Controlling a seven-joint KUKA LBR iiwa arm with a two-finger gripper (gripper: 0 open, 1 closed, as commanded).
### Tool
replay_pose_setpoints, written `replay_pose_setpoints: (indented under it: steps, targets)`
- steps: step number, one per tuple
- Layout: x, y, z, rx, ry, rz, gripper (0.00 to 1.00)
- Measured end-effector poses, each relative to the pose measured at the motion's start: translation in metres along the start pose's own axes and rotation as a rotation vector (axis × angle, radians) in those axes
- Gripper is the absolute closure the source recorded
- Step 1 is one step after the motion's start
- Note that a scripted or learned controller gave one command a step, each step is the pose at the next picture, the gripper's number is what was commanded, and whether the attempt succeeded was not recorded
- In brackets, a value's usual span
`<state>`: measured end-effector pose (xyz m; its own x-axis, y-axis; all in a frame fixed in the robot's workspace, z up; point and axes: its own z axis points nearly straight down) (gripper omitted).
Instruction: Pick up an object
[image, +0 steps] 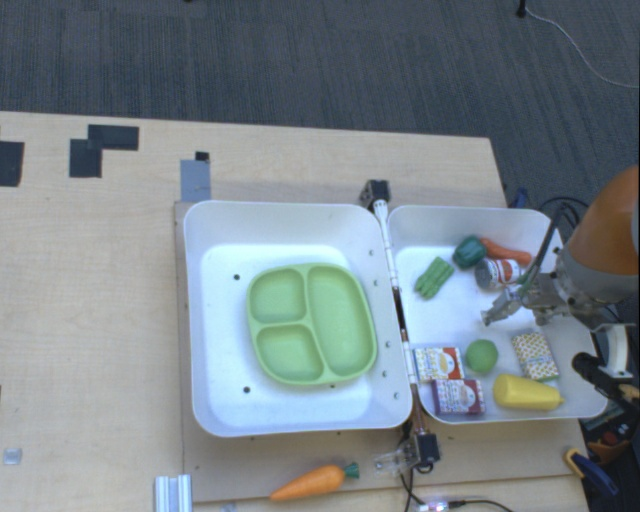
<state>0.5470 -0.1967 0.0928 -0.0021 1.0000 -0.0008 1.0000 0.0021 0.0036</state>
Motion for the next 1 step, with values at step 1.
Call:
replay_pose_setpoints:
  steps: [1]
  targets:
    - [0.0767, -0.0504, 0.0055, -0.007, -0.001, -0.002, 0.0]
